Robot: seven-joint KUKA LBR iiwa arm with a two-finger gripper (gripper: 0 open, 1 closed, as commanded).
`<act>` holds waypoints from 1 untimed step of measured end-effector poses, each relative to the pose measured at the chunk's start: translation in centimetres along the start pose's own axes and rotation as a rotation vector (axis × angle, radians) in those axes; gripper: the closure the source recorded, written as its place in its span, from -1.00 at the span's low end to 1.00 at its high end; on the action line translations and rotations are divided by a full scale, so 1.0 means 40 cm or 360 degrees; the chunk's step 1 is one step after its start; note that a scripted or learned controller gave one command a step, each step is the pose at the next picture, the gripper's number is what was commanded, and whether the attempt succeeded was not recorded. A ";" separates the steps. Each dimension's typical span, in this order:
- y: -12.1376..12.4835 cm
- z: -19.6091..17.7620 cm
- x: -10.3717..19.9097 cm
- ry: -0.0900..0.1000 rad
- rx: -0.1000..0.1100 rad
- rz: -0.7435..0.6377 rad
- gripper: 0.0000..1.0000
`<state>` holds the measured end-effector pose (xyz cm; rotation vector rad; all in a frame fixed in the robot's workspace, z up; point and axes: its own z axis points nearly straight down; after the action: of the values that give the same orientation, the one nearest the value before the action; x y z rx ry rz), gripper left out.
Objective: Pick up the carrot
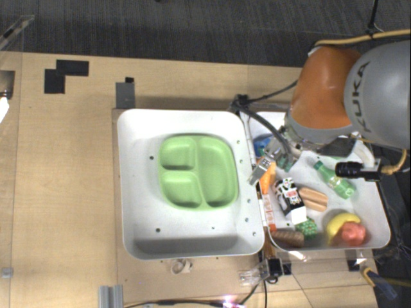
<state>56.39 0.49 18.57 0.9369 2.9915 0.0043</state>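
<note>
Carrot (266,178) lies at the right bin's (379,204) left edge. My gripper (270,162) sits just above it, touching or nearly; its state I cannot tell. I judge lift not yet done.

- A robotics lab or test cell is indicated, not a home.
- A plywood table (64,191) is fitted with two white bins (135,191), set side by side.
- Black markers (63,74) are fixed to the table, and loose cables (257,117) are run across it.
- Dark carpet (192,18) is seen beyond.
</note>
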 end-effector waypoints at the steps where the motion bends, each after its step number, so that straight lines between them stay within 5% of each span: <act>1: -0.038 0.001 0.027 0.0001 0.0001 0.0461 -1.00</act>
<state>54.65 -0.13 18.52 1.3598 2.8259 0.0047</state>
